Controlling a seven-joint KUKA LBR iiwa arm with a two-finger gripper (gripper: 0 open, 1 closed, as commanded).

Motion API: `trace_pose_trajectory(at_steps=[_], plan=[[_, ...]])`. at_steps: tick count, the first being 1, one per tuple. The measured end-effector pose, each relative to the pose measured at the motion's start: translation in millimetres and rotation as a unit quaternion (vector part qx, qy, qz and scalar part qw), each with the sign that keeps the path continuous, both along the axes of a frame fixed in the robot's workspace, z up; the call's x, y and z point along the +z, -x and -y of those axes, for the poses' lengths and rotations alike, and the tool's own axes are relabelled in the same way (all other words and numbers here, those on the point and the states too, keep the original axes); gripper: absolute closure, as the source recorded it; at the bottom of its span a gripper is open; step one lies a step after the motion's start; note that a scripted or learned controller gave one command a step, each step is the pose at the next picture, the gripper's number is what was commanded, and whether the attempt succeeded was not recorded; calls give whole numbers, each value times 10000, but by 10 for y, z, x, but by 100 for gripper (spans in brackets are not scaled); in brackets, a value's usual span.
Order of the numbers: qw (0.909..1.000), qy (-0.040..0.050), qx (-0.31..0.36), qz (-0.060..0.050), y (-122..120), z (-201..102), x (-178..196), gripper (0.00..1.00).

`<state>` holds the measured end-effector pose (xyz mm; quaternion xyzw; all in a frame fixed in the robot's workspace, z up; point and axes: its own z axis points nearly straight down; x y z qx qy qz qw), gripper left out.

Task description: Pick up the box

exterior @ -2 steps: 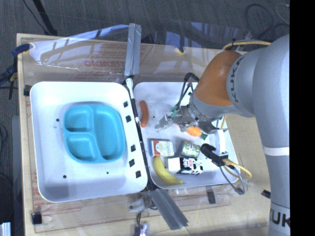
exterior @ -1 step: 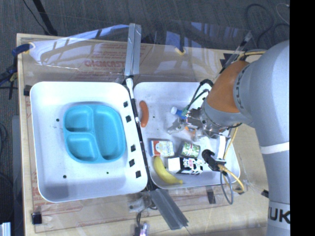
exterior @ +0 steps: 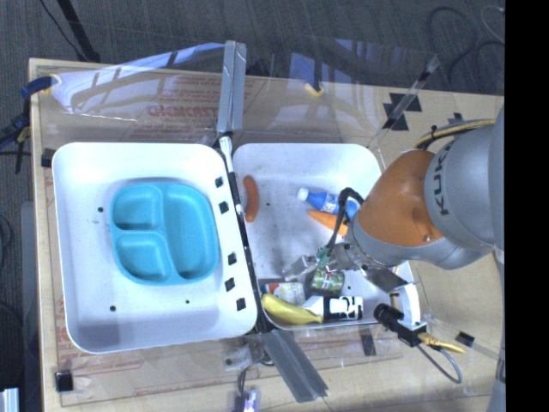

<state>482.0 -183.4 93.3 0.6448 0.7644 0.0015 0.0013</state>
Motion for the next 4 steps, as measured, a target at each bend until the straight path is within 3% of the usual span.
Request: trace_pose_trajectory(at_steps=[1,2,3,4], plan=[[9884,2,-1517,-21,-110,277,223,0],[9884,2,-1517,-20,-111,275,223,0],[9981,0,-620,-26,-1037,78,332,0],[9871,-8,-1597,66,-1098,234,87,0]])
